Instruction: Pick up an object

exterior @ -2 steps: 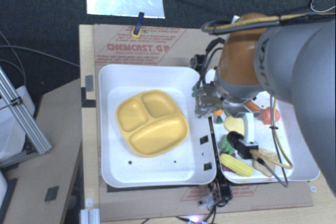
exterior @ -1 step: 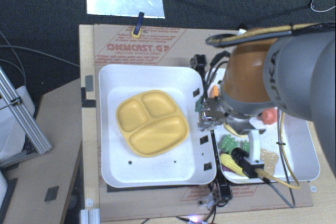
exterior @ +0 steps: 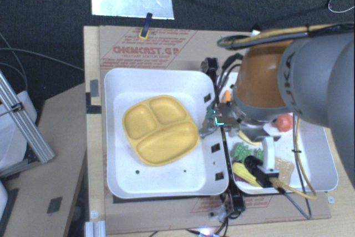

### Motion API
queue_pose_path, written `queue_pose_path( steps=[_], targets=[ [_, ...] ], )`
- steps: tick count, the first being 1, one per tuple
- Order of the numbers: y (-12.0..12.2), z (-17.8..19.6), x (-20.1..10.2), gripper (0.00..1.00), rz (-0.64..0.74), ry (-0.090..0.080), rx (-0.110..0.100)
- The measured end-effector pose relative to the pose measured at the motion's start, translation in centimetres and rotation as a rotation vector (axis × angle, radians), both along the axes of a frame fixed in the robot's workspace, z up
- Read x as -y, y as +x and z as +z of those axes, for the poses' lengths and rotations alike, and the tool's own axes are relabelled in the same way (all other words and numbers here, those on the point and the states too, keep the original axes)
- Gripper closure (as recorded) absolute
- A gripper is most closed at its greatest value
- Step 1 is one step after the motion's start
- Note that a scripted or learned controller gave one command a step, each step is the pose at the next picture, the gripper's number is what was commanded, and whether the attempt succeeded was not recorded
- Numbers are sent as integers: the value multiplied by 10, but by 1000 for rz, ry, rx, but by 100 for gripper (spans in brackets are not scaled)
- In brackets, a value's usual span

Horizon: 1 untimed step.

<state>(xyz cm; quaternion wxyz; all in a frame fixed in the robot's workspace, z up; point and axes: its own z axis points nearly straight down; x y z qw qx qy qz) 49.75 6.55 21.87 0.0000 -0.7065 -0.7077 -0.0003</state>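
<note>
The left bin (exterior: 119, 97) holds a yellow divided plate (exterior: 160, 129), lying flat near the middle of its floor. The grey arm (exterior: 310, 77) with its orange band (exterior: 260, 77) hangs over the seam between the two bins, and the gripper (exterior: 209, 126) reaches toward the plate's right edge (very near, perhaps touching). I cannot tell how its fingers stand, because the wrist covers them. In the right bin (exterior: 327, 175), partly under the arm, lie a red object (exterior: 284, 122), a green leafy piece (exterior: 242, 151), a yellow piece (exterior: 244, 172) and a tan one (exterior: 285, 169).
</note>
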Motion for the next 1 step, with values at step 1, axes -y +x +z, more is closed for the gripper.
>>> queue_pose_path(
  steps=[1],
  targets=[
    [1,11,0,100,4,1,2]
  ],
)
